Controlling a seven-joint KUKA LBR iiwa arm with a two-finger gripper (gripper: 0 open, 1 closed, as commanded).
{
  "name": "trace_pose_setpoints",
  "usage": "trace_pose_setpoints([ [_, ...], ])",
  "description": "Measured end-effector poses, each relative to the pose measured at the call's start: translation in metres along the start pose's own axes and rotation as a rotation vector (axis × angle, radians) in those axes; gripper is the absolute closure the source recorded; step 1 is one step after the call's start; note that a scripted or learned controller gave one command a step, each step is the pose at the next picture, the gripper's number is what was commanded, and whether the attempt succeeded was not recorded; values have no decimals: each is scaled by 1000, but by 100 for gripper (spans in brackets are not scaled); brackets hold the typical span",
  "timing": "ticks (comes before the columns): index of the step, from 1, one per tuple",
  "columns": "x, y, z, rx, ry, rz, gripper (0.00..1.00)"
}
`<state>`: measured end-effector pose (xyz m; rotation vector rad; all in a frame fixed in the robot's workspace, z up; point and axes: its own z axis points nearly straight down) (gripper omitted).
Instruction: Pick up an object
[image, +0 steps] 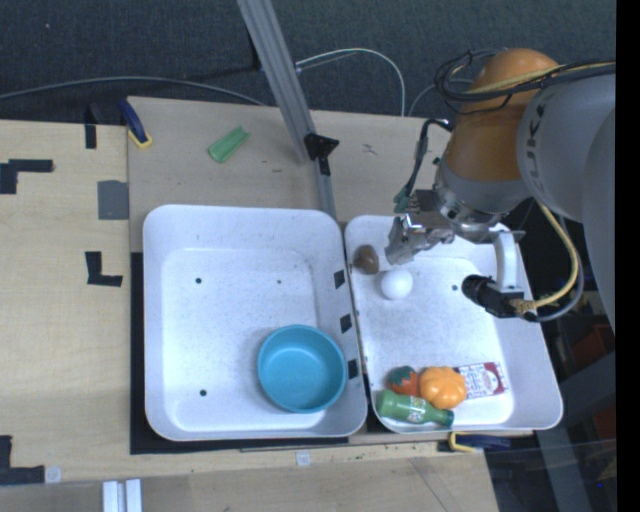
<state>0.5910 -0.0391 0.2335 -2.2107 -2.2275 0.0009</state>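
The gripper (408, 243) is seen low over the right bin (530, 375), toward its 11 o'clock corner, with the grey arm (560, 130) reaching in from 2 o'clock. Whether the claw is apart or together cannot be told — the wrist hides it from above.

Just at the gripper's 6 o'clock lies a small white ball (396, 285), and at its 8 o'clock a brown rounded object (367, 260) sits against the bin's wall. The white ball is judged the likeliest target: it looks light, smooth and hard, so it is expected to roll or squirt out if pinched off-centre. It is best taken across its widest middle, squarely from above.

At the bin's 6 o'clock edge a cluster is packed together — an orange fruit (441, 385), a green bottle (412, 408) and a red-and-white packet (484, 380). These are touching one another, so a clean hold there is judged harder.

In the left bin (200, 250) a blue bowl (300, 367) stands at 5 o'clock; its thin rim is judged the only hold offered.
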Motion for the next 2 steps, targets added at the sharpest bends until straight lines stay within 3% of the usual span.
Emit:
trace_pose_setpoints([
  [2,106,-21,9,2,-1,1,100],
])
